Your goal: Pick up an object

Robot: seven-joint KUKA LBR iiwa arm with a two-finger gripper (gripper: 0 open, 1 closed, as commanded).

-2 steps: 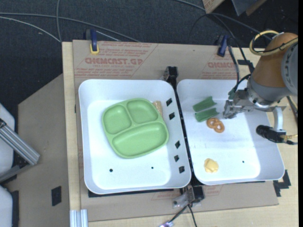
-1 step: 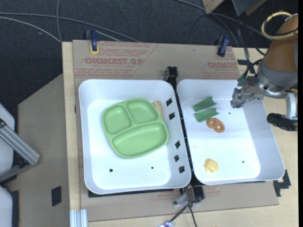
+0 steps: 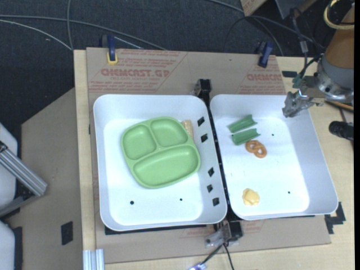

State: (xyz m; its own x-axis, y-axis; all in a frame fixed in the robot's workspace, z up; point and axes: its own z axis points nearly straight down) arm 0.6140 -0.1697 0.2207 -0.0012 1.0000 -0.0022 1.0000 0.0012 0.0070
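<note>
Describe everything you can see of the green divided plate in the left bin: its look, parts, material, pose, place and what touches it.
The green divided plate is pale green, rounded-rectangular, and looks like smooth moulded plastic. Raised ridges split it into three compartments: two small ones on the far side and one large one on the near side, all without food. It lies flat and right way up, turned slightly askew, near the middle of the left bin. A small tan item sits against its far right corner; whether they touch is unclear.

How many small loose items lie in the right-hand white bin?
3: a green celery-like piece near the bin's far left, a brown pretzel just below it, and a yellow lump toward the near edge.
</note>
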